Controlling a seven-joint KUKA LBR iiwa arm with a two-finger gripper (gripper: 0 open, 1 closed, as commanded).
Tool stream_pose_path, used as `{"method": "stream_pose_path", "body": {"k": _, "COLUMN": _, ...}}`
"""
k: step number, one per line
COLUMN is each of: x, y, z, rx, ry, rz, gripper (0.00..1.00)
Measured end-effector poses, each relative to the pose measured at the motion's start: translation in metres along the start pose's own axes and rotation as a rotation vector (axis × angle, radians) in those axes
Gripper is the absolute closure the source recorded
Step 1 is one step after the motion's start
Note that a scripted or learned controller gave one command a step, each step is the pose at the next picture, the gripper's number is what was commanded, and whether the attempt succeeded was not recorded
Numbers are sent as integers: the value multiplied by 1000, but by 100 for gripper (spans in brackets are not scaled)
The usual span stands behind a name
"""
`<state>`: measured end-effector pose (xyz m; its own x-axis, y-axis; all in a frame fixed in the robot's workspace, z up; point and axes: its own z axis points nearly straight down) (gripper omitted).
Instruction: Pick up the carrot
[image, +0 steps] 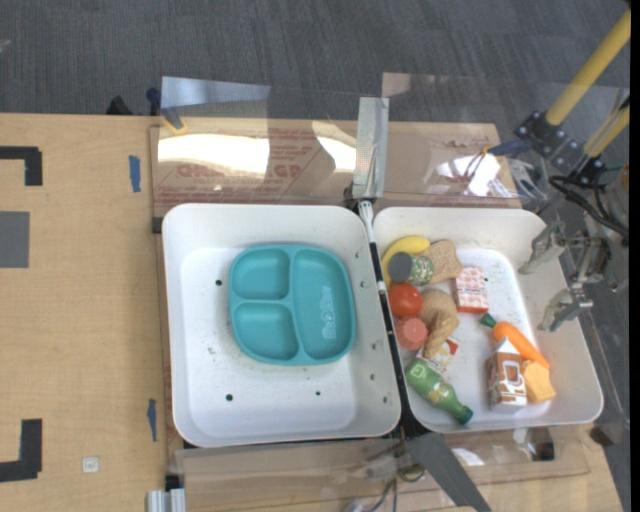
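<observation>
The carrot (521, 341) is orange with a green stub at its upper-left end. It lies slanted in the right half of the right bin (572, 410), just above a small brown-and-white carton (508, 378) and a yellow block (540, 382). My gripper (553, 282) hangs over the bin's right rim, up and to the right of the carrot. Its two grey fingers are spread apart, open, with nothing between them.
Left of the carrot the right bin holds a red-and-white box (472, 290), a banana (405, 246), a tomato (405, 299), a green bottle (438, 388) and other toy foods. A teal divided plate (293, 303) sits in the left bin (190, 400).
</observation>
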<state>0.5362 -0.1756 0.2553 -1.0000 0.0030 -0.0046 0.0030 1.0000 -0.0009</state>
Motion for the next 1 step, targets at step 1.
{"method": "stream_pose_path", "body": {"k": 1, "x": 1, "y": -25, "z": 133, "rx": 6, "ry": -18, "rz": -4, "gripper": 0}}
